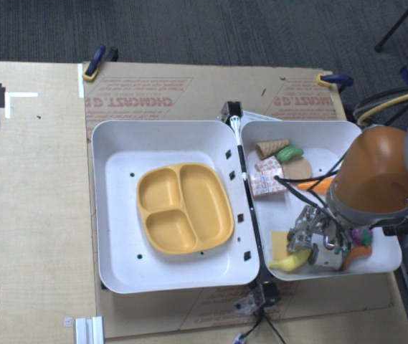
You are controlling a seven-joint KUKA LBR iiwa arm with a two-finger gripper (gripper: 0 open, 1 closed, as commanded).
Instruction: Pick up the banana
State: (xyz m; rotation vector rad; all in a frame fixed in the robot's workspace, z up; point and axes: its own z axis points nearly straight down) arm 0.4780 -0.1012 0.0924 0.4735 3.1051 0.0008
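Observation:
The yellow banana lies at the front left of the right bin, its right end tucked under the gripper. My gripper hangs low over that bin, right above and touching or nearly touching the banana's right end. The arm's orange band and grey wrist cover much of the bin's right half. The banana rests on the bin floor.
The left bin holds a yellow three-compartment plate. In the right bin lie a cone-like piece, a green item, a tan round piece, a wrapped packet, a yellow slab and purple and orange toys.

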